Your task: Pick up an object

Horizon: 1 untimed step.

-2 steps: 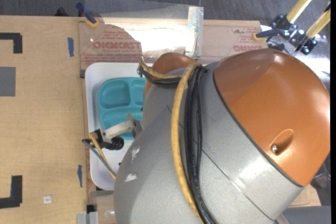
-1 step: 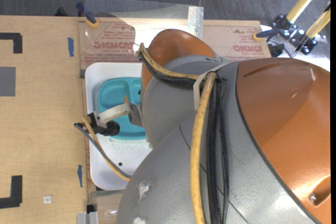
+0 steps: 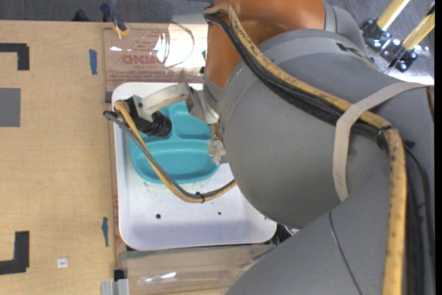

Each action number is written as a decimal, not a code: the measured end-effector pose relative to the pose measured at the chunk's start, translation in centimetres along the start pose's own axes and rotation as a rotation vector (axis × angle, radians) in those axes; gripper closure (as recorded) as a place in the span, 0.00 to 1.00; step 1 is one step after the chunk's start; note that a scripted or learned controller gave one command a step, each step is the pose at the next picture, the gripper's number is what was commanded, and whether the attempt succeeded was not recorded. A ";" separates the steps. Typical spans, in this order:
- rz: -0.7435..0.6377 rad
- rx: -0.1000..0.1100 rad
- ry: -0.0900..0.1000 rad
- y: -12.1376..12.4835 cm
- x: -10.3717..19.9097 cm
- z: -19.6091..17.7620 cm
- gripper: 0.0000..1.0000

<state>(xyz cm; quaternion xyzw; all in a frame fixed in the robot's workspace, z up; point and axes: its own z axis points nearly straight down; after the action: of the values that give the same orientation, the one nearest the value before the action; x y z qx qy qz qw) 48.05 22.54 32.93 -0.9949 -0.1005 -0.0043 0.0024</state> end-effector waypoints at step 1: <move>-0.242 -0.003 -0.015 0.0 -0.3 6.8 1.00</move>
<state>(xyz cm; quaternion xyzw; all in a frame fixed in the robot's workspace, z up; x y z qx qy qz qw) 47.85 22.50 26.14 -0.9755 -0.2200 0.0026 -0.0003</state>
